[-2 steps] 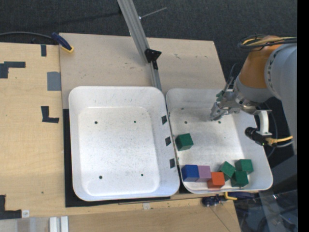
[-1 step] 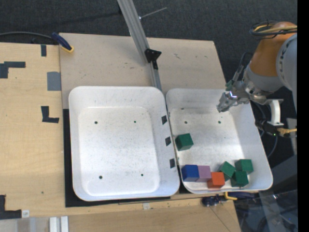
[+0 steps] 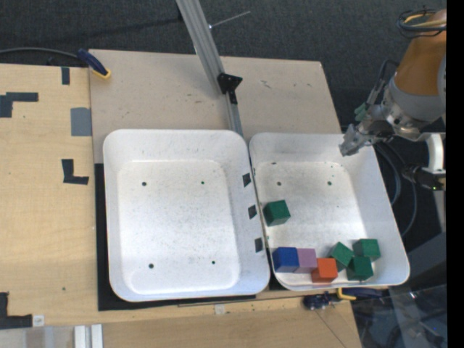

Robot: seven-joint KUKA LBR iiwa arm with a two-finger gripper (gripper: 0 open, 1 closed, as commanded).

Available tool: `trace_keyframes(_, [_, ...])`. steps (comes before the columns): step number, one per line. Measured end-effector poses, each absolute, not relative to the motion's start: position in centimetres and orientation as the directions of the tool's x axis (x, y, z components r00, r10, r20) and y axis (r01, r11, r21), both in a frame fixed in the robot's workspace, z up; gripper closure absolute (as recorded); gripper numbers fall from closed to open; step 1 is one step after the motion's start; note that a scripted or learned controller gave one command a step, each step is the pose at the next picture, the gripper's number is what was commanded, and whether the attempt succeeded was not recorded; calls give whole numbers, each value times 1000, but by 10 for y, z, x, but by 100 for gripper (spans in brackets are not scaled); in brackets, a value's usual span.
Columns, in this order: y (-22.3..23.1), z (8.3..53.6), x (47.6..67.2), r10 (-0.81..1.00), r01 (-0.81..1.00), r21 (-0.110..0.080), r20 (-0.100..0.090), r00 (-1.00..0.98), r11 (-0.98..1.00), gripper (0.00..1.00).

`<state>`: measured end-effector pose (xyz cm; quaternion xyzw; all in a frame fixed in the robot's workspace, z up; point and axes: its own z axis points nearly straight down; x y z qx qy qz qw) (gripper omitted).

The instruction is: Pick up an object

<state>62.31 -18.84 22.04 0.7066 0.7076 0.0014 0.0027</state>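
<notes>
Above right bin's [image 3: 377,176] far rim, jaws [image 3: 351,145] down.

Desk [image 3: 181,96]: light wood, scuffed, with a paler wood panel [image 3: 36,194] on the left carrying dark tape marks [image 3: 69,171] and a grey patch [image 3: 81,120]. Dark carpet floor [image 3: 290,20] on the far side. Slanted aluminium rail [image 3: 199,31] runs from far edge down to a black bracket [image 3: 229,83]. Black mat [image 3: 98,238] under the near-left area. Flat, even lighting.
</notes>
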Motion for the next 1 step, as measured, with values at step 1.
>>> trace_keyframes(1, [-188,251,624,1000,1000,3,-1,-2,2,100])
